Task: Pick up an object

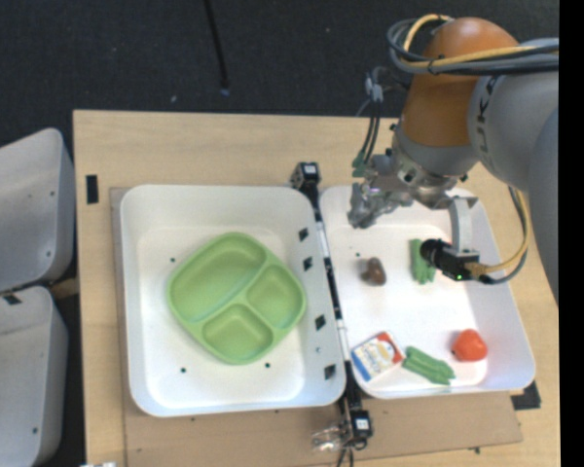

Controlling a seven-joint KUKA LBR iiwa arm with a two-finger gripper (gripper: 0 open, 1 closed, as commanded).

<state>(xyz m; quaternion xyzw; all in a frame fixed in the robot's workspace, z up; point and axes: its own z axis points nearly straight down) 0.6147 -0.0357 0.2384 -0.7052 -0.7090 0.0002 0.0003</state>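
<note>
One fixed camera is looking down on the wooden bench [224, 129] from above, at a slant rather than straight overhead. It is facing the bench so that the two white bins are lying side by side across the frame: the left bin [141, 212] with its green divided plate [236, 298] is sitting left of centre, the right bin [501, 334] right of centre. The arm [467, 76] is entering from the right and upper right, and is appearing large because it is standing nearer the lens. The camera is set at middling range, taking in both bins whole, the dark floor [175, 37] beyond the far edge, and pale grey panels [19, 222] at the left margin.
</note>
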